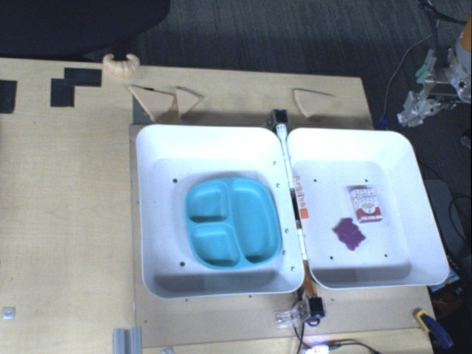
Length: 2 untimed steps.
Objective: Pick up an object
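I see a turquoise three-compartment plastic tray (pixel 233 223) lying flat in the left white bin (pixel 158 198). In the right white bin (pixel 398 161), a small red-and-white packet (pixel 366 203) lies near a flat purple piece (pixel 348 233), apart. The claw (pixel 435 80) sits beyond the table's (pixel 66 220) right corner; I cannot tell its state.

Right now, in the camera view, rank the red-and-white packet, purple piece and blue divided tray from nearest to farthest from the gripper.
From the gripper, upper right:
1. red-and-white packet, right bin.
2. purple piece, right bin, just beyond.
3. blue divided tray, left bin.
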Available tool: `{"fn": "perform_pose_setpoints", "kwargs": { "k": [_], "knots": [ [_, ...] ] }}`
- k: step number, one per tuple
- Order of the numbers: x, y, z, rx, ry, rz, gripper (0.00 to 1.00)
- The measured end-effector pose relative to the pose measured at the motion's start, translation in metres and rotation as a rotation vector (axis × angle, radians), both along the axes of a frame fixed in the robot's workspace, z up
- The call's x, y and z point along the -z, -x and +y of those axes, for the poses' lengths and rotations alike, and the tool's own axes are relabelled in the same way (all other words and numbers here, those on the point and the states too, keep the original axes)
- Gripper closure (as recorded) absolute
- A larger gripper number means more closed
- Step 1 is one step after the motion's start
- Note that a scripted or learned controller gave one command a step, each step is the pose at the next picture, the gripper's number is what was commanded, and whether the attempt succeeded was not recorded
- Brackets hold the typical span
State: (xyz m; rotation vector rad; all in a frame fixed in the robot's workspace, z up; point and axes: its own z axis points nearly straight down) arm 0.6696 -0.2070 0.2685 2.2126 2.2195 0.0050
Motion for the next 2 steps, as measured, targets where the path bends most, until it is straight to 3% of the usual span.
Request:
{"fn": "perform_pose_setpoints", "kwargs": {
  "k": [1,2],
  "knots": [
    [0.039,0.000,0.095,-0.004,-0.005,0.005,1.00],
    [0.026,0.000,0.032,0.000,-0.001,0.002,1.00]
  ]
}}
